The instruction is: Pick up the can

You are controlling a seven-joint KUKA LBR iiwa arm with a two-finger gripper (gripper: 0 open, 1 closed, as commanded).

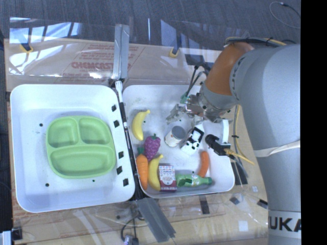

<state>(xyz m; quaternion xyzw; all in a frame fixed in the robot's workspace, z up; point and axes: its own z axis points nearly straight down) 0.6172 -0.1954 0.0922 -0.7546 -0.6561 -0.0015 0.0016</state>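
In the camera view, the two-finger gripper (180, 115) is seen lowered into the right shallow white plastic bin (153, 93), its metal fingers (172, 115) spread narrowly and nothing visible between them. The short grey cylindrical metal can (176, 134) stands or lies just below the fingertips, its round end turned toward the camera; whether it is touched cannot be told. The pick is therefore judged not yet done: the can rests on the bin floor, and closing and lifting are left.

Just right of the can a white block with black dots (191, 140) is seen. Left of the fingers lies a smooth yellow plastic banana (139, 124), and below it a knobbly purple bunch of grapes (152, 146). Further below are a ridged orange carrot (142, 171), a red-and-white carton (167, 177) and a glossy green bottle (194, 180). Well left of the fingers, in the other bin (25, 152), a matt light-green plate with 3 compartments (79, 147) is set.
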